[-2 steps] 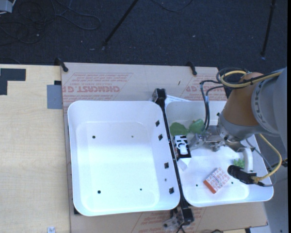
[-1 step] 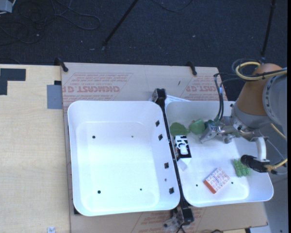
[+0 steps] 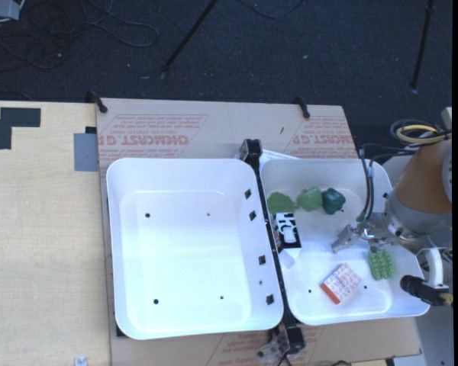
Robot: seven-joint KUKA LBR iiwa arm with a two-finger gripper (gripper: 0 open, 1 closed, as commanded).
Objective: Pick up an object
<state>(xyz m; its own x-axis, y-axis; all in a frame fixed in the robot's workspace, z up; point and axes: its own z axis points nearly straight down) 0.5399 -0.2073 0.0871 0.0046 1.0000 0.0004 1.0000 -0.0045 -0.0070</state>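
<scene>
- I see my claw (image 3: 356, 237) over the right bin (image 3: 382, 307); I cannot tell how open it is.
- A green studded block (image 3: 381, 264) sits just right of it.
- An orange packet (image 3: 341, 284) lies below it.

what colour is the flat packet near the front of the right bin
Orange-red and white packet, clearest in the camera view.

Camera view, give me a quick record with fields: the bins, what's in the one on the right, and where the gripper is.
bins: two white bins side by side, left bin, right bin
right bin contents: three green pieces near the far side; black and white item by the divider; orange and white packet near the front; light green studded block toward the right
gripper: low over the right bin, between the dark green piece and the studded block
fingers: state cannot be told
arm: enters from the right
</scene>
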